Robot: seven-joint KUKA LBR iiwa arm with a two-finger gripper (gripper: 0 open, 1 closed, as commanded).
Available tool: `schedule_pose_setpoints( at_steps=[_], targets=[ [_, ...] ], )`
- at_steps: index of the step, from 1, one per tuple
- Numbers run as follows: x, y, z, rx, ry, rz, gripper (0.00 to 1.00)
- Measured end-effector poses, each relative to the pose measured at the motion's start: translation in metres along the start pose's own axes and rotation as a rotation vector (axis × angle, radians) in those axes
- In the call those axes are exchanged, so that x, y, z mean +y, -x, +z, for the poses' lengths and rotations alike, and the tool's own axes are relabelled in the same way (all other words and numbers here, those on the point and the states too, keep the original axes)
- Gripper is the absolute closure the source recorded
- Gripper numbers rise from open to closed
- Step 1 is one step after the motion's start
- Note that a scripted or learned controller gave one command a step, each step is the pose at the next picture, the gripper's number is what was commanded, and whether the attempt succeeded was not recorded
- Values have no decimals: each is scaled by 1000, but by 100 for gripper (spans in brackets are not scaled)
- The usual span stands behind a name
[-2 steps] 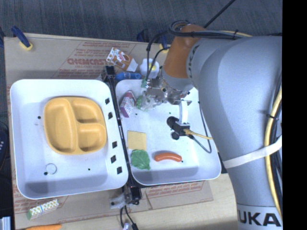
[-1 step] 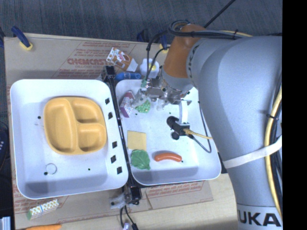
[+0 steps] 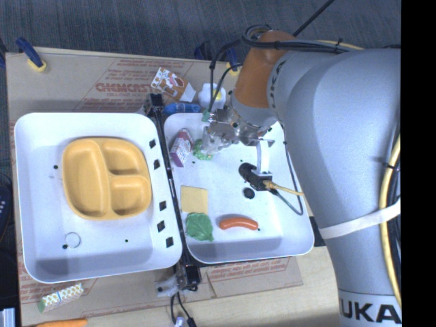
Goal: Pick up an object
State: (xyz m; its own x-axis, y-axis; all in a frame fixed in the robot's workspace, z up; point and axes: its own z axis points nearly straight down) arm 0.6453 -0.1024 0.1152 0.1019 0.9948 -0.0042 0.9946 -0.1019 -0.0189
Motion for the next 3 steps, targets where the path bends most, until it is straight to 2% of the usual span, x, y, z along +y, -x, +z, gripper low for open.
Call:
schedule_pose_setpoints(
  at_steps=[1, 2, 3],
  targets=[
    [4, 7, -89, 4, 18, -15, 100],
    [-27, 2, 24, 2, 15, -360, 100],
    [-27, 2, 24, 2, 15, -359, 0]
  ],
)
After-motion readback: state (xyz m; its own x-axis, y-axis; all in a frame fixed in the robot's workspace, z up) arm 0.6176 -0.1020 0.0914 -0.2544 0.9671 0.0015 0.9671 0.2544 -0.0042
